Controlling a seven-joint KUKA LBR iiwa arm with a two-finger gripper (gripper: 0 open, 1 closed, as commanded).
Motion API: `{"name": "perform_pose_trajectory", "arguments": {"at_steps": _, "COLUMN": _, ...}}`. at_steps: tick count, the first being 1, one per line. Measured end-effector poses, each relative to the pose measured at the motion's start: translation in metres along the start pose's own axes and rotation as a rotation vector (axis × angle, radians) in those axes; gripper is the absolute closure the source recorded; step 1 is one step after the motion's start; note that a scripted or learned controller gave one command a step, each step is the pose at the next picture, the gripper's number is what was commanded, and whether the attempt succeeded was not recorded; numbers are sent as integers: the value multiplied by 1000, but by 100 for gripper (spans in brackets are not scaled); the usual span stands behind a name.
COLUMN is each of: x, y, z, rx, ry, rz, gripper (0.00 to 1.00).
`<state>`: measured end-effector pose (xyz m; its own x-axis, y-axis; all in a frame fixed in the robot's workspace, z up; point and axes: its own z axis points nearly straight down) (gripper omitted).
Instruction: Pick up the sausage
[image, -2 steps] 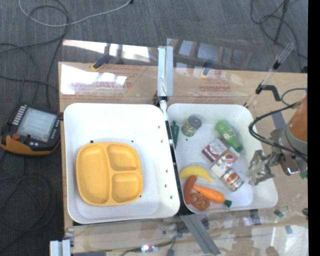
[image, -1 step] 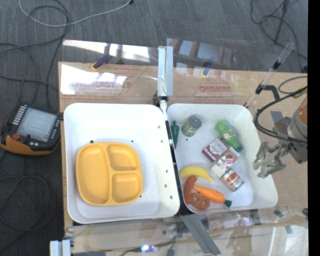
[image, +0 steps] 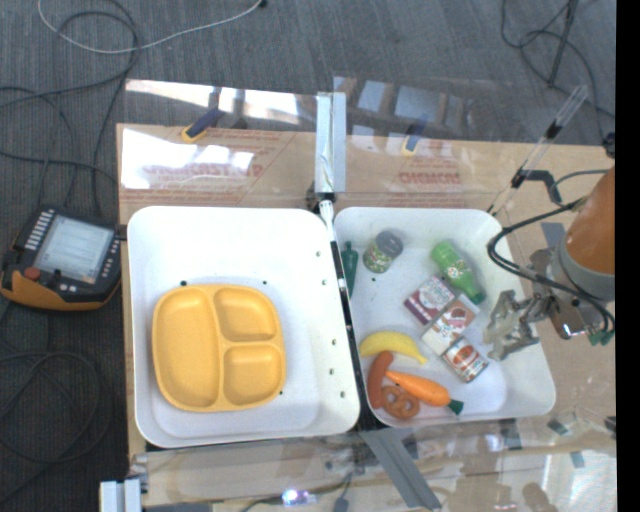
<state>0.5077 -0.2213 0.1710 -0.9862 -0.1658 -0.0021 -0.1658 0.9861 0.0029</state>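
The left bin (image: 140, 300) holds a yellow three-compartment tray (image: 218, 347). The right bin (image: 520, 400) holds a small can (image: 382, 251), a green bottle (image: 458, 271), two small cartons (image: 440, 312), a red can (image: 465, 361), a banana (image: 392, 346), a carrot (image: 424, 389) and the sausage (image: 382, 385), curved under the carrot. The gripper (image: 508, 328) hangs over the bin's right side, fingers spread, nothing between them.
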Motion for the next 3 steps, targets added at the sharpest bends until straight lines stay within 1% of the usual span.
{"name": "perform_pose_trajectory", "arguments": {"at_steps": 1, "x": 16, "y": 1, "z": -1, "rx": 3, "ry": 1, "rz": -130, "gripper": 100}}
{"name": "perform_pose_trajectory", "arguments": {"at_steps": 2, "x": 11, "y": 1, "z": -27, "rx": 1, "ry": -1, "rz": -524, "gripper": 100}}
{"name": "perform_pose_trajectory", "arguments": {"at_steps": 3, "x": 5, "y": 1, "z": 5, "rx": -3, "ry": 0, "rz": -1024, "gripper": 100}}
